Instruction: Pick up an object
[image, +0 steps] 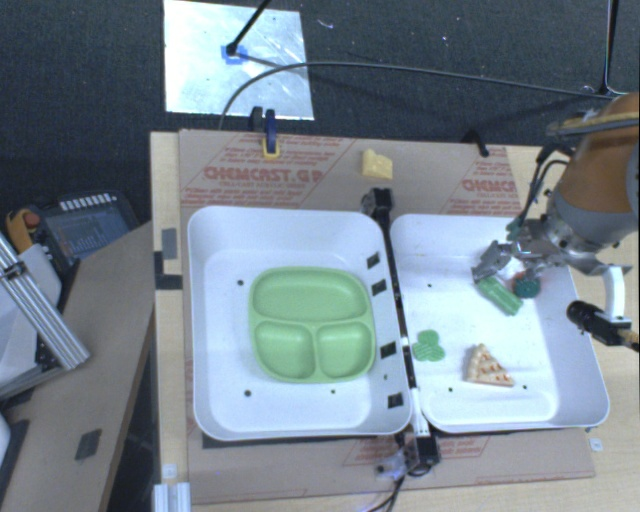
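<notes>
My gripper (510, 268) hangs low over the far part of the right bin (570, 400), its fingers spread open with nothing seen between them. Just below the fingertips lies a light green cylinder-shaped piece (498, 295), slanted, with a small dark green round piece (528, 288) beside it on the right. Nearer the front of the same bin lie a pizza-slice toy (487, 367) and a green leafy toy (428, 346) close to the bin's left wall.
The left bin (215, 300) holds a pale green divided plate (310, 324). A yellow wedge (377, 163) and a blue-and-yellow clamp (268, 131) sit on the cardboard behind the bins. A black divider (392, 310) runs between the bins.
</notes>
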